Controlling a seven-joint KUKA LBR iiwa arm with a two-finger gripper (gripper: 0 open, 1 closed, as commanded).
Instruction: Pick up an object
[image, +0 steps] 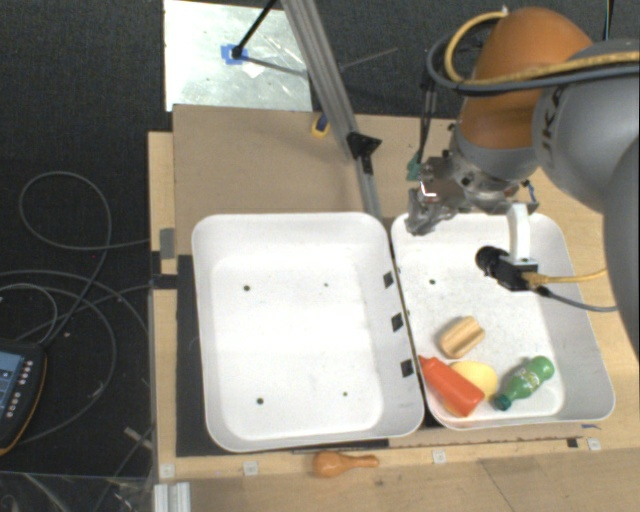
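I read no writing; one tan block, orange carrot, yellow lemon, green bottle; gripper state unclear.

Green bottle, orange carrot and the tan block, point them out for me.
Green bottle (524, 383): camera view, middle of its body.
Orange carrot (450, 388): camera view, its thick middle.
Tan block (461, 337): camera view, its top face.

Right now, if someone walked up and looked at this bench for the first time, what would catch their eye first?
Probably the big grey arm with its orange band, reaching in from the right, its gripper over the far left corner of the right bin. Next, the bright cluster at that bin's near edge: a tan block, an orange carrot-like piece, a yellow lemon-like piece and a small green bottle.
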